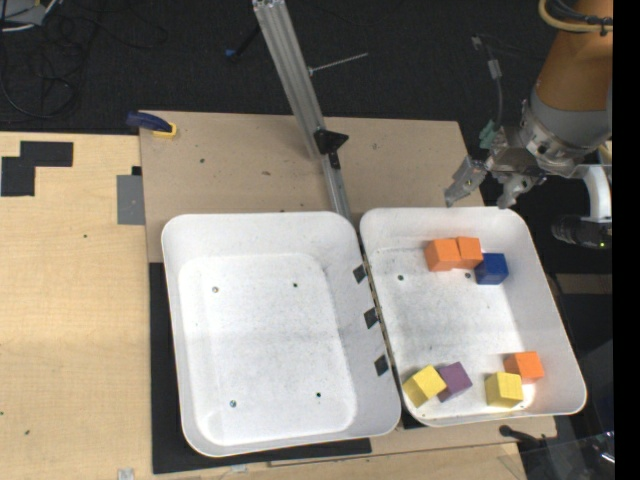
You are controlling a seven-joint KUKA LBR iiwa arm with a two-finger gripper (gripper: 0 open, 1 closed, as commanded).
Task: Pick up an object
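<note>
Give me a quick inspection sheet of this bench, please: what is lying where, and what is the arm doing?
Surface: wooden bench bearing left bin and right bin.
Job's things: in the right bin, two orange blocks touching a blue block at the far end; yellow block against purple block, and yellow block against orange block, near end.
Clutter: blue-yellow clamp.
Grippers: gripper open, above the right bin's far rim, holding nothing.
Cables: dark floor cables.
Surroundings: slanted aluminium rail.
</note>
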